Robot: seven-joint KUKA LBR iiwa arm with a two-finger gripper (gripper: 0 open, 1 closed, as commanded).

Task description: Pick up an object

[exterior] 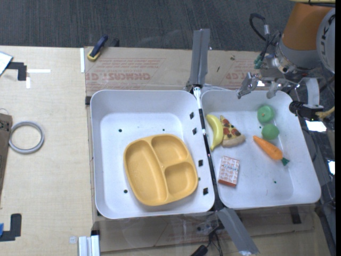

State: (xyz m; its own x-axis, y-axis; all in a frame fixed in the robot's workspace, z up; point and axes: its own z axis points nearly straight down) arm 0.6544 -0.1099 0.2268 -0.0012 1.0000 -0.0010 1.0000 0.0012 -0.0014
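End effector (260, 87): spread open, gripping nothing, poised over the right bin's (306, 193) far edge.
Likely reason: placed to descend toward the two green balls (265, 113) nearby.

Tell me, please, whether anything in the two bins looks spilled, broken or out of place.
Nothing stands out. The yellow divided plate lies flat in the left bin. The banana, pizza slice, carrot and small box lie loose but intact in the right bin.

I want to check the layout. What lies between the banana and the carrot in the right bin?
In the camera view, the pizza slice toy lies between the banana and the carrot, touching the banana.
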